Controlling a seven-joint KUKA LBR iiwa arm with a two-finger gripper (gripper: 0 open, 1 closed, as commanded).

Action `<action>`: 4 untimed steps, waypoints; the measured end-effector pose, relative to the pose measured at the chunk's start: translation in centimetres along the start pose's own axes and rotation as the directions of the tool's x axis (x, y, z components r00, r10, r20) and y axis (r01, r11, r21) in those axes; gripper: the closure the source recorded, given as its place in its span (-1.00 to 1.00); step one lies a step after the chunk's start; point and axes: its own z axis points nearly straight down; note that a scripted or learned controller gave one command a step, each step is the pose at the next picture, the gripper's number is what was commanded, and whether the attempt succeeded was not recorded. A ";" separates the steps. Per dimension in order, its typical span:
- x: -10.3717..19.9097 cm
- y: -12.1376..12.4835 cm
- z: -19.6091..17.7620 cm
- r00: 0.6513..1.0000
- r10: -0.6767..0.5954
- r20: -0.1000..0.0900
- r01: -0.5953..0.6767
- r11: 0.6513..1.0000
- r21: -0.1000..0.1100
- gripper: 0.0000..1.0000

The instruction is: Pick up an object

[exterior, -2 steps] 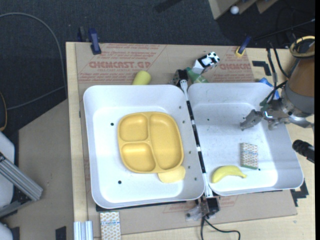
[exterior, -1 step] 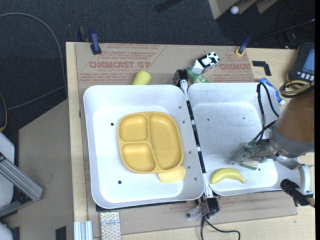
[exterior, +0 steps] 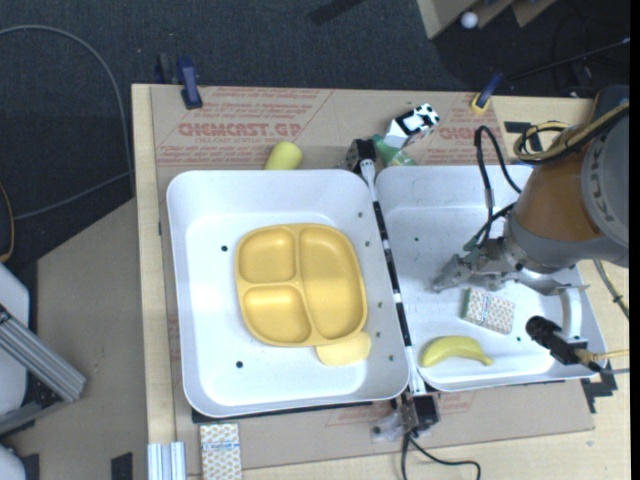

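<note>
My gripper [exterior: 455, 276] hangs low over the middle of the right bin [exterior: 430, 208], its tip pointing left. The grey arm with its orange band [exterior: 555, 208] reaches in from the right. Just right of and below the gripper lies a small white packet with a dotted pattern [exterior: 489, 311], close to the gripper but not between its parts. A yellow banana [exterior: 455, 351] rests near the front wall of the same bin. I see nothing held by the gripper.
The left bin [exterior: 200, 228] holds a yellow divided plate [exterior: 300, 283] with a pale yellow piece [exterior: 343, 350] at its front edge. Behind the bins sit a yellow object [exterior: 284, 155] and a black-and-white item [exterior: 415, 123]. A black cable [exterior: 485, 183] loops over the right bin.
</note>
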 end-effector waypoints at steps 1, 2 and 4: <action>-0.5 -5.5 0.0 1.000 0.003 -0.001 -0.003 1.000 0.004 -1.00; -6.5 8.3 -7.8 1.000 0.000 0.001 0.000 1.000 -0.001 -1.00; -9.0 -5.5 0.1 1.000 0.000 -0.008 0.000 1.000 0.007 -1.00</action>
